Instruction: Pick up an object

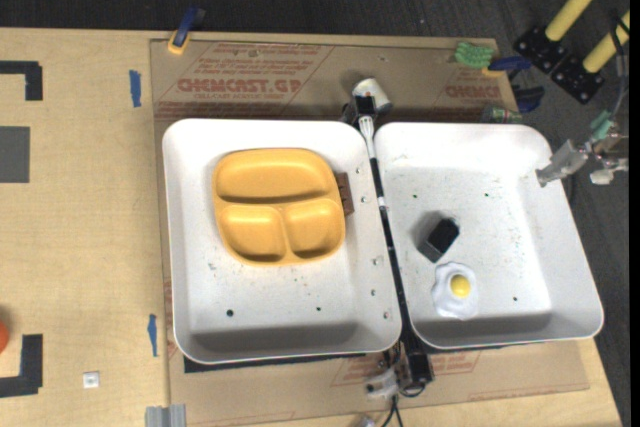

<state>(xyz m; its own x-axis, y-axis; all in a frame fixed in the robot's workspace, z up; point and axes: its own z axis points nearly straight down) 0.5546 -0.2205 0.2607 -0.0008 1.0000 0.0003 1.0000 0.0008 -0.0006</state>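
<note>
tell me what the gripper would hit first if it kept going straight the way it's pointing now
The gripper sits at the right bin's far right rim, apparently pointing left and down. It would probably meet that bin's bare floor first, short of the black block; depth is unclear.

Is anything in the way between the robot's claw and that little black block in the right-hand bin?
Nothing visible. The gripper sits at the right bin's far right rim, and only bare white floor lies between it and the black block. The toy fried egg lies just in front of the block, off that line.
</note>
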